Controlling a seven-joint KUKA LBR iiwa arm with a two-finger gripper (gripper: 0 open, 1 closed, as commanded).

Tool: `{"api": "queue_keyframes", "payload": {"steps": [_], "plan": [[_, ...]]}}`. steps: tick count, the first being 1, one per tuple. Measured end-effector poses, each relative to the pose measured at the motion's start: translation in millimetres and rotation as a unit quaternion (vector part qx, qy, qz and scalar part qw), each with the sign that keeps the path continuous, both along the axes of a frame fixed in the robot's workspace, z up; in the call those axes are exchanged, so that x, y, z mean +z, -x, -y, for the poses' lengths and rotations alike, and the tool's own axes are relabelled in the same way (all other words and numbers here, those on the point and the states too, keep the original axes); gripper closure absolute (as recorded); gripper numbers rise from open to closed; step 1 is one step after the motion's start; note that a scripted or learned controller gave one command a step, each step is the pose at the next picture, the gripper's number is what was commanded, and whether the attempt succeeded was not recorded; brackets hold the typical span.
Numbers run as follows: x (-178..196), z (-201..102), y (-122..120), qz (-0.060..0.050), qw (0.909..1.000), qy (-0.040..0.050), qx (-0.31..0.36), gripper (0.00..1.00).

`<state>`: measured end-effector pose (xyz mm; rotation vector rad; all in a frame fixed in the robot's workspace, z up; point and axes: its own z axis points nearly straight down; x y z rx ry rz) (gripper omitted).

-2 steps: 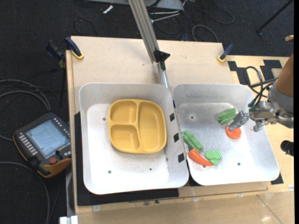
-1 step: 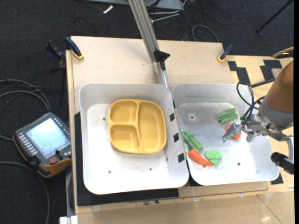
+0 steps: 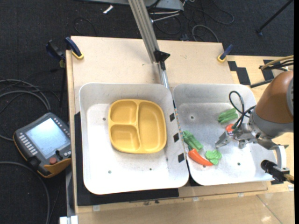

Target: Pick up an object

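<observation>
The right bin (image 3: 243, 94) holds several small toy foods. A green piece (image 3: 227, 115) lies near its back right. A longer green piece (image 3: 192, 140) lies by the left wall. An orange-red pepper (image 3: 200, 158) rests at the front left, touching a small green piece (image 3: 214, 156). My gripper (image 3: 223, 140) hangs low over the middle of this bin, just up and to the right of the small green piece and below the back green piece. Nothing shows held in it. The arm's orange band (image 3: 278, 99) rises at the right edge.
The left bin (image 3: 93, 125) holds a yellow three-compartment plate (image 3: 138, 126). A slanted metal pole (image 3: 147, 24) stands behind the bins. A black cable (image 3: 237, 101) loops from the wrist over the right bin. A teach pendant (image 3: 44, 143) lies left of the bench.
</observation>
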<state>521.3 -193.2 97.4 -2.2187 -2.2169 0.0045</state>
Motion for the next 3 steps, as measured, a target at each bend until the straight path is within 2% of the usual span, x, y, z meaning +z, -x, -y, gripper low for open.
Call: {"api": "queue_keyframes", "payload": {"steps": [1, 3], "plan": [[13.3, 0.7, -1.9, 0.003, 1.0000, 0.0009, 0.000, 1.00], [101.4, -1.1, 3.8, 0.006, 1.0000, 0.0019, 0.002, 1.00]]}}
